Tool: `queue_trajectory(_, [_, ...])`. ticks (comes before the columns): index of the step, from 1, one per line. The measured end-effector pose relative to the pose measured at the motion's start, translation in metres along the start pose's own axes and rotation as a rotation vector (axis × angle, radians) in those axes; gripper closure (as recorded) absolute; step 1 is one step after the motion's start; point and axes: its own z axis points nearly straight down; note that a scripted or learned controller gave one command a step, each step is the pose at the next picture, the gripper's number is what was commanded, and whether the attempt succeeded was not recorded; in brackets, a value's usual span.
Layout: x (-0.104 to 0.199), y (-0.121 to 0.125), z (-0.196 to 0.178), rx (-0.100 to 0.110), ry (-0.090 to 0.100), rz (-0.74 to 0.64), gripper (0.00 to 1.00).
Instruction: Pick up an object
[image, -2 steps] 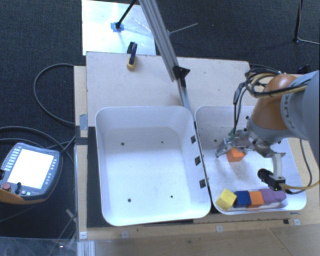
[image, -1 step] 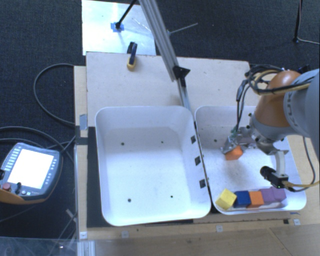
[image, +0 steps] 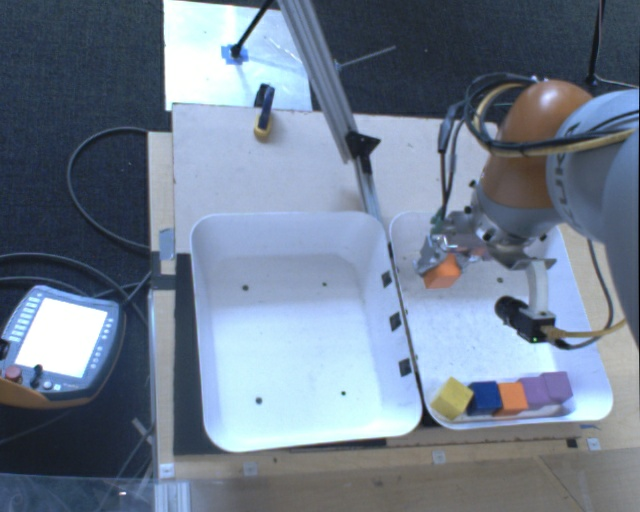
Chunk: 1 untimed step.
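You see the small orange block (image: 442, 271) at the upper left of the right-hand white bin (image: 590, 400), tilted, one corner pointing down-left; no clear long axis. The metal two-finger gripper (image: 440, 257) just above pinches it between its fingers. Lower right, a row of yellow, blue, orange and purple cubes (image: 505, 395).

The grey arm reaches in over the right bin (image: 598, 395), and its gripper (image: 440, 262) has an orange block (image: 442, 271) between its fingers, near that bin's upper left corner beside the wall shared with the left bin (image: 215, 330). Along the right bin's lower edge sit four blocks in a row: a yellow block (image: 452, 397), a blue block (image: 486, 397), a second orange block (image: 513, 397) and a purple block (image: 549, 388). A handheld control pendant (image: 55, 342) lies on the dark floor, well apart from the bench.
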Motion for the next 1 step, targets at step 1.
queue_trajectory(1, [0.0685, 0.0174, 0.0047, 0.006, 0.001, 0.0, 1.0])
